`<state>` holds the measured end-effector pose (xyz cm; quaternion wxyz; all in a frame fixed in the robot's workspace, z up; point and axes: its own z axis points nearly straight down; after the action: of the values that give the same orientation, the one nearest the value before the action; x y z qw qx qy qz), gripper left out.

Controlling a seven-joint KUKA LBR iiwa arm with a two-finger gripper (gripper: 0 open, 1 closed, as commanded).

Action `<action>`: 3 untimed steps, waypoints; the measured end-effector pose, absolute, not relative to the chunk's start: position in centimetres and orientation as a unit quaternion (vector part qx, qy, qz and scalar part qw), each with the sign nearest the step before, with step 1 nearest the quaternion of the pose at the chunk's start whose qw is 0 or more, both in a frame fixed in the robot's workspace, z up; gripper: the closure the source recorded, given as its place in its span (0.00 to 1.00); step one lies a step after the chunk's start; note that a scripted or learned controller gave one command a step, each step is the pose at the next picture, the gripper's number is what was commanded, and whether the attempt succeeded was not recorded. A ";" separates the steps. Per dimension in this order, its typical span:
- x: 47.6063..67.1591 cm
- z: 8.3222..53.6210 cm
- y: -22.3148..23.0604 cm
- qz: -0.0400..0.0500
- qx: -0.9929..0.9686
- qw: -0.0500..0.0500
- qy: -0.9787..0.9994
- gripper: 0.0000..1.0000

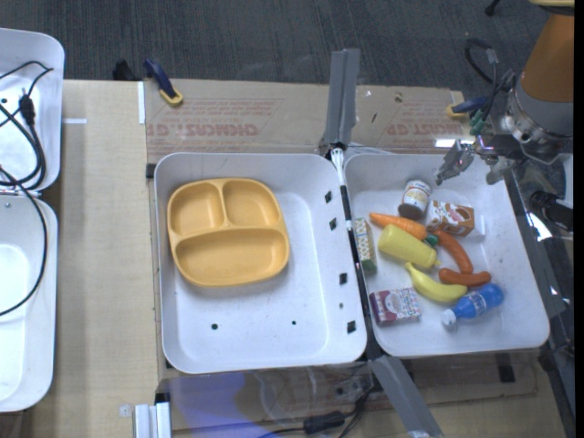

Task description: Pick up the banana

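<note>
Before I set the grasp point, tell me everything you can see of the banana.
The banana is a small, smooth yellow piece, plastic-looking like toy food, curved and lying flat in the right bin, near its front. Its upper end tucks under the yellow bottle; its lower end points toward the blue bottle. A hot dog lies against its right side, and the small red carton sits just to its left. The tool is up near the bin's far edge, well away from it.
</note>
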<state>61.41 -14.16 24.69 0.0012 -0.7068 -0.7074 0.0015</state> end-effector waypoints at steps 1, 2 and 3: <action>53.6 13.7 -13.8 0.002 -0.779 0.001 -0.626 0.00; 49.1 9.0 -10.4 0.002 -0.805 0.002 -0.593 0.00; 49.0 9.9 -10.5 0.002 -0.806 0.002 -0.591 1.00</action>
<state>49.04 -10.46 9.86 0.0024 -0.8065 -0.5913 0.0022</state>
